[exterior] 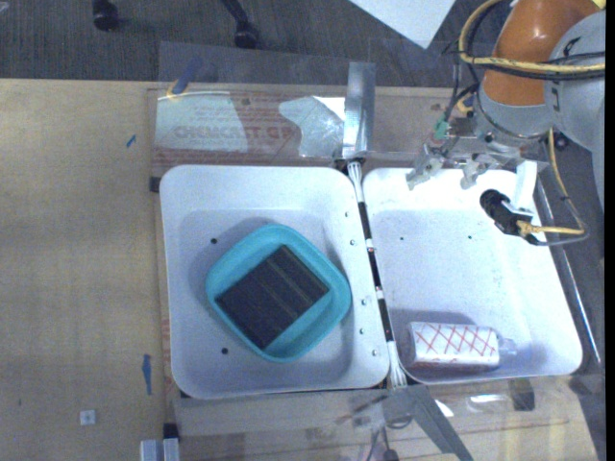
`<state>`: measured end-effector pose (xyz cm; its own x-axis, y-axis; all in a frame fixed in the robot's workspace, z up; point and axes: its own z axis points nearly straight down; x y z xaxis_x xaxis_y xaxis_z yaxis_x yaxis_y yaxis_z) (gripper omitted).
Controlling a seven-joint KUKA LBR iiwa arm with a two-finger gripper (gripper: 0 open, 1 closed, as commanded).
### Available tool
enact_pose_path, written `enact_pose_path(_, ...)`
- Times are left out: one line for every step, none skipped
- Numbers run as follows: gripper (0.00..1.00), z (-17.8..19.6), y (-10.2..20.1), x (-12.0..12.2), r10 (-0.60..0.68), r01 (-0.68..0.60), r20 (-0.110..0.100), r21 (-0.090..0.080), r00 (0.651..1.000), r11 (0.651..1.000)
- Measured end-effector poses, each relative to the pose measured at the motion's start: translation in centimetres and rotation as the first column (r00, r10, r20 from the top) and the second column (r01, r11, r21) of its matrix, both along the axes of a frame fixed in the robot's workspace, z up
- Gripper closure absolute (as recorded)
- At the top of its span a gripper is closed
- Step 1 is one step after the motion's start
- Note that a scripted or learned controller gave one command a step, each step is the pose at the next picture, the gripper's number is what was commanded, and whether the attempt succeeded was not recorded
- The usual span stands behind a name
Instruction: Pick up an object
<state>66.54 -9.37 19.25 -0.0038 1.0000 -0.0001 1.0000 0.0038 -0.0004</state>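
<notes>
Red-patterned white packet [454, 344] lies in right bin [538, 286]; teal dish [278, 291] fills left bin [183, 209]; end effector [446, 172] hovers, fingers apart.

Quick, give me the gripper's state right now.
Gripper: open, holding nothing, above the far end of the right bin.

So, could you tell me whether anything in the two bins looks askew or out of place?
Nothing looks spilled or damaged. The teal container sits turned at an angle in the left bin, and the red-patterned packet lies against the right bin's near edge.
</notes>
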Motion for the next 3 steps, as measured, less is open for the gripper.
enact_pose_path(0.0,-0.7,4.7,0.2,-0.119,0.119,-0.002,0.0,0.993,0.993)
enact_pose_path(0.0,-1.8,-3.6,0.1,-0.268,0.268,0.002,-0.001,0.963,0.963)
enact_pose_path(0.0,0.9,-11.9,-3.6,-0.227,0.227,0.001,-0.001,0.974,0.974)
